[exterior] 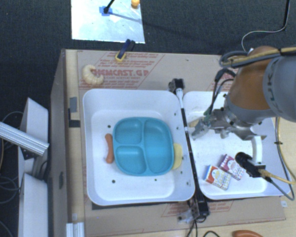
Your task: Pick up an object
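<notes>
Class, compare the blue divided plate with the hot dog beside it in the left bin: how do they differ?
The blue plate is broad, flat and split into compartments; the hot dog is thin, rod-shaped and orange-brown. The plate sits mid-bin; the hot dog lies along its left edge. Both rest in the left bin.

- A robotics lab or test cell, not a home: a grey industrial arm with an orange band [259, 90] reaches over the bench, loose cables trailing from it.
- Two shallow white plastic bins [138, 98] sit side by side on a brown printed cardboard sheet [133, 69], a makeshift work surface.
- Dark carpet floor [24, 38] surrounds the bench, with a reflective metal plate [89, 19] lying on it.
- A bare aluminium extrusion bar [19, 136] and equipment with black wires stand at the left edge.
</notes>
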`<act>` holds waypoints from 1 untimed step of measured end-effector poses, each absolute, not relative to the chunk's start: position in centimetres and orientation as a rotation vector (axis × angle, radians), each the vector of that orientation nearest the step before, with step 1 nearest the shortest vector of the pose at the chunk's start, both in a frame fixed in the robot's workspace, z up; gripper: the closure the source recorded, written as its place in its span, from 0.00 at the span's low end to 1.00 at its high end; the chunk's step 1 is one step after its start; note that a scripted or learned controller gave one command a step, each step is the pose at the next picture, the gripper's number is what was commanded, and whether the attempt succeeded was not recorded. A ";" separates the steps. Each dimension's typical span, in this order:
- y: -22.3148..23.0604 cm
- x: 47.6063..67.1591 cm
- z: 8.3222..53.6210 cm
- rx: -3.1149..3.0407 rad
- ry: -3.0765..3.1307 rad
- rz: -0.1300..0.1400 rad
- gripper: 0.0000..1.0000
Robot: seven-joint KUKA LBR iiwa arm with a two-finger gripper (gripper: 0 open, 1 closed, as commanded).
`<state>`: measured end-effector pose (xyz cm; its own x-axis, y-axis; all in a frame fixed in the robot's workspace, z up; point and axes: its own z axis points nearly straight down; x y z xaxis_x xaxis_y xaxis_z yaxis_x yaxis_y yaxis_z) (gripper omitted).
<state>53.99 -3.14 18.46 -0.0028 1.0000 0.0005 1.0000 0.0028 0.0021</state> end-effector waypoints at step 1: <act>-9.4 53.7 12.3 2.221 2.222 -0.003 0.00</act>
